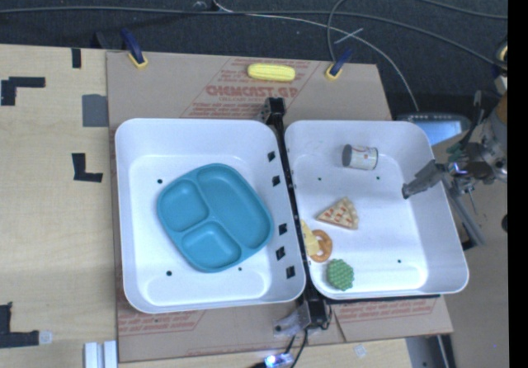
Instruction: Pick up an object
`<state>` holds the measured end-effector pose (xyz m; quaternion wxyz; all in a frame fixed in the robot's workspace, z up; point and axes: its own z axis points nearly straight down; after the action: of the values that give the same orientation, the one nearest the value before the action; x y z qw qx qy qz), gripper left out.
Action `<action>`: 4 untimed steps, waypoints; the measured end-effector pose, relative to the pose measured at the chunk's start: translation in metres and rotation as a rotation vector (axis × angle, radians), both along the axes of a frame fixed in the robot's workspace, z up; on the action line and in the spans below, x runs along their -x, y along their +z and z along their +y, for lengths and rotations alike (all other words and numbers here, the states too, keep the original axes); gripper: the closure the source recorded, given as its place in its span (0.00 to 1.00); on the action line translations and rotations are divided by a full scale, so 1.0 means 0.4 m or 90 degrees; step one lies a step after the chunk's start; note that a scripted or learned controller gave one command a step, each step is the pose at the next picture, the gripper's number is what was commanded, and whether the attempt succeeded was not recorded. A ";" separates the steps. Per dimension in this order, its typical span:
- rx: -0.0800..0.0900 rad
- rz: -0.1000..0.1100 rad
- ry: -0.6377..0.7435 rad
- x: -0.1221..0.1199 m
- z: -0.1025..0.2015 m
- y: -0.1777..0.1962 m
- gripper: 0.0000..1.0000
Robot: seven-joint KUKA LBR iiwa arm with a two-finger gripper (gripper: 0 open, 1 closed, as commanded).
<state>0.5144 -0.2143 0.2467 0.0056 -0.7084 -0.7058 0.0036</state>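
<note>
Grey and white, a small cylinder [360, 157] lies on its side in the far part of the right bin [412, 276], near the back wall. Nearer the camera, a triangular pizza-slice toy [339, 214] rests about mid-bin. Toward the dividing wall sit a pretzel [319, 246] and, just beside it against the wall, a small yellow piece [306, 234] that is too small to identify. A green bumpy ball [340, 274] sits close to the bin's near wall, just beside the pretzel.

The gripper [410, 188] reaches in over the bin's right rim, its dark tip pointing toward the bin floor. It appears as one dark slanted shape, so whether it is spread or pressed together cannot be told, and nothing shows between its tips. It is well apart from every object; the cylinder and the pizza slice are the closest, each some way to its left.

Bare white floor lies between the gripper and the objects, and along the right side of the bin down to the near corner.

The left bin [132, 218] holds a blue divided plate [214, 216], lying flat near its middle. Beyond both bins, a yellow corn cob [271, 72] lies on the cardboard sheet [165, 86], which two blue-and-yellow clamps [134, 51] pin at its far edge.
</note>
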 end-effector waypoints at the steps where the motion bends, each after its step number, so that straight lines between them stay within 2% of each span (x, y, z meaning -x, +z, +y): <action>1: 0.002 -0.008 0.003 -0.006 0.001 0.017 0.00; 2: 0.001 -0.005 0.002 0.014 -0.004 -0.101 0.00; 4: 0.002 -0.006 0.003 0.011 -0.010 -0.392 0.00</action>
<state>0.5100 -0.2185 0.0898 0.0015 -0.7067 -0.7075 0.0014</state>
